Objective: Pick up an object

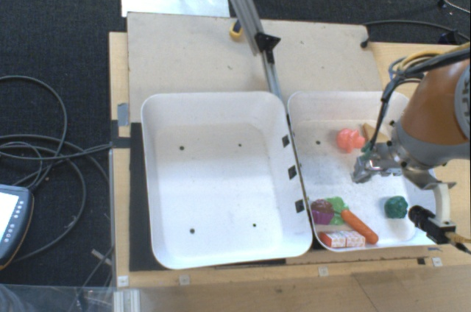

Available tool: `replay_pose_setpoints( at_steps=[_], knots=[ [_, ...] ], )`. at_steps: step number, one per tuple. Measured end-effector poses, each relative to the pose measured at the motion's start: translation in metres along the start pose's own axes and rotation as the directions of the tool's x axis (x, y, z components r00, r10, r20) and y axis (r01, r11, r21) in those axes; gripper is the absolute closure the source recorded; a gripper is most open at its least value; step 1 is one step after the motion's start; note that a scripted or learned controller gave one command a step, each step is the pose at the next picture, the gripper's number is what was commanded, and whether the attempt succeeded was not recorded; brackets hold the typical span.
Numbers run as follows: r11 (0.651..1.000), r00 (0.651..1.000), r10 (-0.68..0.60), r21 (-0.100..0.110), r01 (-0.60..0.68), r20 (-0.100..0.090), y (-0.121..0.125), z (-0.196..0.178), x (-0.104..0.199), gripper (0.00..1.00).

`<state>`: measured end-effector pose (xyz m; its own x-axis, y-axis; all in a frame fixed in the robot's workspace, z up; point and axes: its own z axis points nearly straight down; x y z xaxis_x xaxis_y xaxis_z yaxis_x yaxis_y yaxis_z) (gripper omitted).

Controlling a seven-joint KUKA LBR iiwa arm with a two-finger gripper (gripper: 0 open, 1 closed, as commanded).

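Bench [184, 60]: pale board bearing two shallow white bins side by side, a slanted grey pole crossing above the seam between them

Left bin [213, 178]: white floor with a few small dark dots

Right bin [316, 112]: holds every loose item listed below

Arm: grey, with an orange band [438, 101], reaching in over the right edge of the right bin

Gripper [366, 169]: metal, poised over the middle of the right bin's floor, nothing visible between its fingers; whether they are apart or together cannot be told from this slant

Pink ball [349, 139]: toward the far side of the right bin, just beyond the gripper and slightly to its left, close but apart from it; a small tan piece [370, 132] lies just beside the ball on its right

Green ball [396, 207]: dark green, near the right bin's near right corner, to the near right of the gripper, apart from it

Carrot [360, 227]: orange, lying slantwise along the near edge, nearer than the gripper and well apart from it

Purple and green toy [327, 210]: by the near left corner, touching the carrot's left end

Red and white box [343, 239]: flat against the near edge, just beside the carrot
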<state>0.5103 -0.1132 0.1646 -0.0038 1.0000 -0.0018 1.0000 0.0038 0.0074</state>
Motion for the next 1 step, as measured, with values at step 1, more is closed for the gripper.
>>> replay_pose_setpoints(
  at_steps=[1],
  knots=[
    [1.000,1.000,-0.001,0.001,0.001,0.000,0.0022,-0.0391,-0.0005,1.00]
  ],
)
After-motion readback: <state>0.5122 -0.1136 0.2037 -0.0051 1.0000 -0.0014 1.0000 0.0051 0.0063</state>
